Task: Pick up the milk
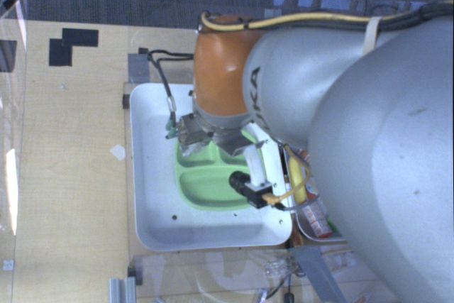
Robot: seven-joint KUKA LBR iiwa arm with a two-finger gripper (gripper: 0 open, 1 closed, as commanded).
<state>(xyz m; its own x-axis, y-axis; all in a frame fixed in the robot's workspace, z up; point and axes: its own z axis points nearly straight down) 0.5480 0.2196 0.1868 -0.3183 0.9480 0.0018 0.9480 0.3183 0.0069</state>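
My arm's orange band (221,74) and grey wrist hang over the left white bin (152,174). The gripper (201,138) points down at the upper left part of a green divided tray (209,188) lying in that bin. A black part on a white bracket (248,188) juts from the wrist over the tray. In the right bin, at the arm's edge, a red and white carton-like item (317,220) peeks out; I cannot tell if it is the milk.
A yellow banana (298,184) lies in the right bin beside the carton-like item, mostly covered by the arm. The wooden bench (71,174) spreads to the left of the bins. Black tape marks (71,45) sit at the far left.
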